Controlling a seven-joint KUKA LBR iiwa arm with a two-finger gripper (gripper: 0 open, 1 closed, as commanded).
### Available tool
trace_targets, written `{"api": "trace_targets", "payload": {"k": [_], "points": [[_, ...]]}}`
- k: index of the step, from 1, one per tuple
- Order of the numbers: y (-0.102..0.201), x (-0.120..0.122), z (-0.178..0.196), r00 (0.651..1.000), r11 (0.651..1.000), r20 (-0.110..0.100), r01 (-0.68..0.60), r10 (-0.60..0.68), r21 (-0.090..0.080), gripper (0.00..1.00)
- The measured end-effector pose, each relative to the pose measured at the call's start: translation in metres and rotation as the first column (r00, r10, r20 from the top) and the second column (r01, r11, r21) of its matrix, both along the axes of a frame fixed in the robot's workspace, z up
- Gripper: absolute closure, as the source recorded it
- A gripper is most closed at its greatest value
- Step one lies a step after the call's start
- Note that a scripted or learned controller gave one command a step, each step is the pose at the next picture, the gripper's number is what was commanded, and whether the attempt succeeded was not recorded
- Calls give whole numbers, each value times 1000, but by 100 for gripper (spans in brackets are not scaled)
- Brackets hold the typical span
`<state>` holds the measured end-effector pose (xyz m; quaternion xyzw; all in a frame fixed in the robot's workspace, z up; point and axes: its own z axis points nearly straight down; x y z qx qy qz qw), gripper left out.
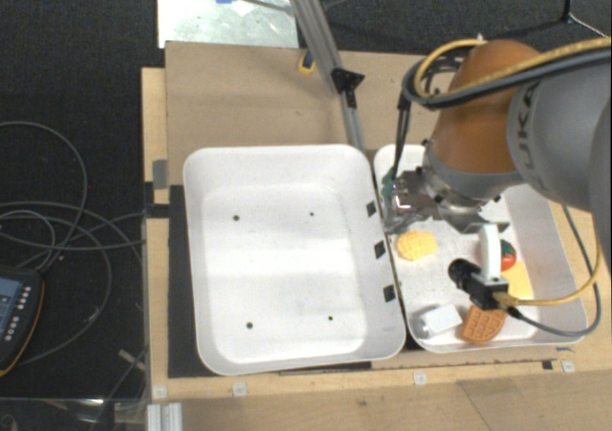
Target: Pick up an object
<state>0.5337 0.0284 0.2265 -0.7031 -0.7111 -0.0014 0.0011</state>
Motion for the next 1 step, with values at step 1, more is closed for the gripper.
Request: {"api": "trace_targets", "payload": {"k": [1], "points": [[52, -9, 11, 1000, 1000, 2, 0, 0, -1, 100]]}}
